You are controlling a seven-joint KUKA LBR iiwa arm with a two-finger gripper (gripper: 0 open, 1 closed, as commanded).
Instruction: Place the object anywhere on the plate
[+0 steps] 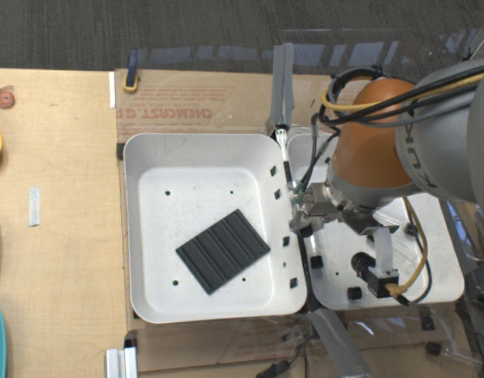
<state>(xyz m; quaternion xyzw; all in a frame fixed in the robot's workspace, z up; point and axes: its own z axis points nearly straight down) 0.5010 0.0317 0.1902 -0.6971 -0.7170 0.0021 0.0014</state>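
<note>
A black ribbed rectangular plate (223,250) lies flat and turned at a slant in the lower middle of the left white bin (147,211). My gripper (303,213) hangs under the orange wrist band (371,152), right over the rims where the two bins meet. It is to the right of the plate and a little higher in the view, with a gap of bare bin floor between them. The wrist hides the gripper's tip, and I can make out no loose object in it.
The right white bin (438,282) lies mostly under the arm, which comes in from the right. Brown cardboard (194,101) lies behind the bins. A pale wooden bench top (53,211) runs along the left, bearing small items at its left edge.
</note>
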